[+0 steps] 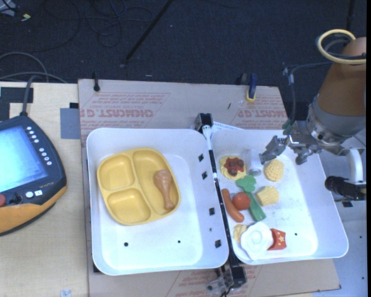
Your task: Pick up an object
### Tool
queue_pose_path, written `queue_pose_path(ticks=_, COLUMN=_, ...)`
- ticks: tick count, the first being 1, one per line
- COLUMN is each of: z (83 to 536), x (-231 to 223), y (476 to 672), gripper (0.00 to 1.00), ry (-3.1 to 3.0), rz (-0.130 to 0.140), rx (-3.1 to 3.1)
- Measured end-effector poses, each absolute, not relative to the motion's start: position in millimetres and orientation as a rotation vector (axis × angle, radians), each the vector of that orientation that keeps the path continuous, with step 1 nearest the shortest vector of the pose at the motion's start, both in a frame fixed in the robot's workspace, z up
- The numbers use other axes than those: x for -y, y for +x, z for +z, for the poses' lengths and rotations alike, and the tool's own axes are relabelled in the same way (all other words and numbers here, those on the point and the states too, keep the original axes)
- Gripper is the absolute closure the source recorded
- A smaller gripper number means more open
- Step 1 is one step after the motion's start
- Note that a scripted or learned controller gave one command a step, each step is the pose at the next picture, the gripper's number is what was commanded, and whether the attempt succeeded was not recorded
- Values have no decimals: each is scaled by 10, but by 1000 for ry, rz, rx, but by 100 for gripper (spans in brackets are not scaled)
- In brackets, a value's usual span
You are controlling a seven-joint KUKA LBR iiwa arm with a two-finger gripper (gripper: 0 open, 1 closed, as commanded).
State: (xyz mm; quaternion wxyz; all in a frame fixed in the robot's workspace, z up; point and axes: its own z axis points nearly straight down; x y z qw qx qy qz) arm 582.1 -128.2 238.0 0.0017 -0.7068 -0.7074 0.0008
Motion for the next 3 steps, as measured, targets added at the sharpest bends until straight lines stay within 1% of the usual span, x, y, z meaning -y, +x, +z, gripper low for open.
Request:
queue_pose_path(ticks=1, z=2477, x=1289, y=5820, gripper=100, ry=-2217, rz=4, rx=2219)
queue_pose_path(ticks=2, z=2954, x=704, y=5095, gripper=100, ry=-2214, rz=-1, rx=2224)
queue_pose_path(ticks=3, z=3695, x=236, y=5070, gripper=100, ry=-2216, rz=-7, rx=2230)
